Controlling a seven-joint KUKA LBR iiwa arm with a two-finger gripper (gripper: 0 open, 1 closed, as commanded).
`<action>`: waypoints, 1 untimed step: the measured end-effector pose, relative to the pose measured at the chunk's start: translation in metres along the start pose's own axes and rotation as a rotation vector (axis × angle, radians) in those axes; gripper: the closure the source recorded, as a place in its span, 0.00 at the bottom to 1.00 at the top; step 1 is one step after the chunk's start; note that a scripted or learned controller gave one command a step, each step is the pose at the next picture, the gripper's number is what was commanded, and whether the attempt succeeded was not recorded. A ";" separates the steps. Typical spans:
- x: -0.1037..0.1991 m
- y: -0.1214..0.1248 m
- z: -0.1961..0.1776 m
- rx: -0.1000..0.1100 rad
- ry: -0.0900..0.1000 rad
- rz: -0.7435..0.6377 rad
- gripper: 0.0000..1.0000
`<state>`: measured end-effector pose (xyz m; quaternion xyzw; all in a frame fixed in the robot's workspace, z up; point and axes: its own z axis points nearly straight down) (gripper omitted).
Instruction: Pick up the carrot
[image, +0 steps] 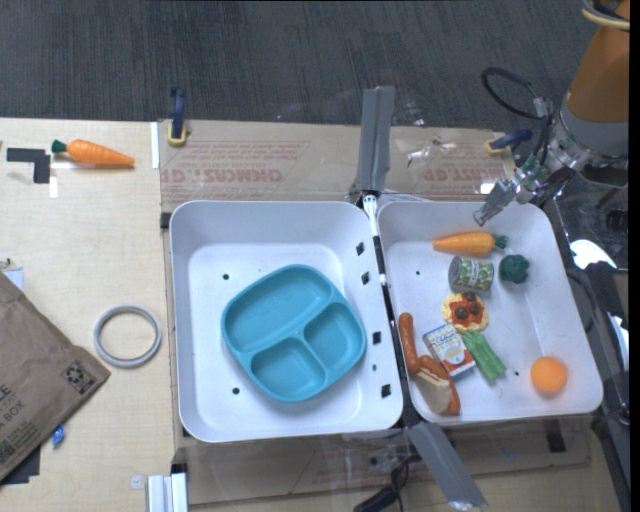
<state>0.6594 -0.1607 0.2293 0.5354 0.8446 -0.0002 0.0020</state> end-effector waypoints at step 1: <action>0.007 0.003 0.018 0.001 0.002 -0.274 0.00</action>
